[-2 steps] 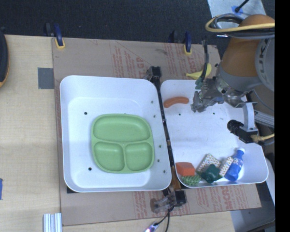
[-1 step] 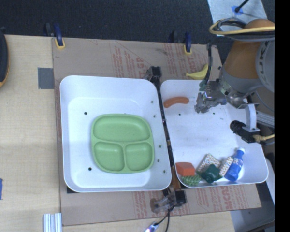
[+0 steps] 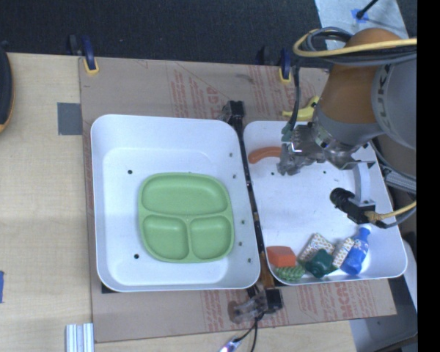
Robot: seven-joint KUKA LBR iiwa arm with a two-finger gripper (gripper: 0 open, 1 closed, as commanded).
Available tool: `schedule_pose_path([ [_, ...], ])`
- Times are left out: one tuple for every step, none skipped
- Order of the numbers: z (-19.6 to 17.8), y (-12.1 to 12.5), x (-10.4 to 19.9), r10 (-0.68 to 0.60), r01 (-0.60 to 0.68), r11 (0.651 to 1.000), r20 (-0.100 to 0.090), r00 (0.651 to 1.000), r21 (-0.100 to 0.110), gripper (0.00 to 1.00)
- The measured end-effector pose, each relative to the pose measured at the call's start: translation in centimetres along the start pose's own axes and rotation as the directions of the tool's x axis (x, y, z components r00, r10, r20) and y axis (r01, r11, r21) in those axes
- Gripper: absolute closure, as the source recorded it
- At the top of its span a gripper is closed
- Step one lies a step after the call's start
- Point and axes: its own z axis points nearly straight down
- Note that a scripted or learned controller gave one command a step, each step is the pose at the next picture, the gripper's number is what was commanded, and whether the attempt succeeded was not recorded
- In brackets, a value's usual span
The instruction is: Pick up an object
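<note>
Worktop (image 3: 37, 196): pale wood, with a brown cardboard sheet (image 3: 169, 86) under both bins.
Left bin (image 3: 110, 145): shallow, white, on the left half of the sheet.
Green tray (image 3: 185, 216): lies flat in the middle of the left bin; three compartments, one wide one on the far side and two smaller ones on the near side; its long axis runs left to right.
Right bin (image 3: 301, 211): white, just beside the left bin, their inner walls touching along the middle.
Orange object (image 3: 262, 155): a slim curved piece at the far-left of the right bin; long axis left to right, its left end dipping slightly toward the near side, its right end close to the tool.
Tool (image 3: 290, 163): low over the far part of the right bin, just right of the orange object; whether it is open or closed cannot be told, and nothing is seen gripped.
Arm (image 3: 352, 86): grey with an orange band, reaching in from the right over the bin's far-right part.
Red piece (image 3: 281, 256): near-left corner of the right bin.
Near-edge cluster: a dark green item (image 3: 319, 264) beside checkered packets (image 3: 313, 246), all close together.
Blue bottle (image 3: 356, 254): rightmost of the cluster, long axis tilted, cap pointing far and slightly right.
</note>
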Motion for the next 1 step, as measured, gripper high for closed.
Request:
schedule_pose_path([
  [-0.03, 2.73, -4.17, 0.004, -0.004, 1.0, 0.001, 1.0, -0.003, 1.0],
])
